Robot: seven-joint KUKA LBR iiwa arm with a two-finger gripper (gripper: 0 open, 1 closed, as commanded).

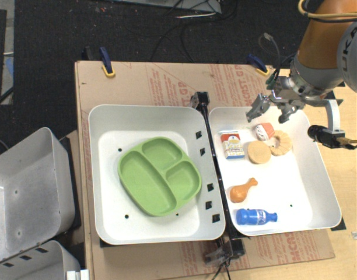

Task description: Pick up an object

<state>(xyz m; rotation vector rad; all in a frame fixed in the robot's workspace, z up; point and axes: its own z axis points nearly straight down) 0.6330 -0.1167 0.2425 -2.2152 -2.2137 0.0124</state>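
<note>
My gripper hangs open over the far edge of the right bin, its two fingers spread with nothing between them. Just below it lies a small red and white can. Close by are a red and white box, a tan round cookie and a pale pastry. Nearer the front lie an orange chicken drumstick and a blue bottle on its side.
The left bin holds a green divided plate. A black divider runs between the two bins. Blue and yellow clamps grip the board's far edge. A white tub stands at the left.
</note>
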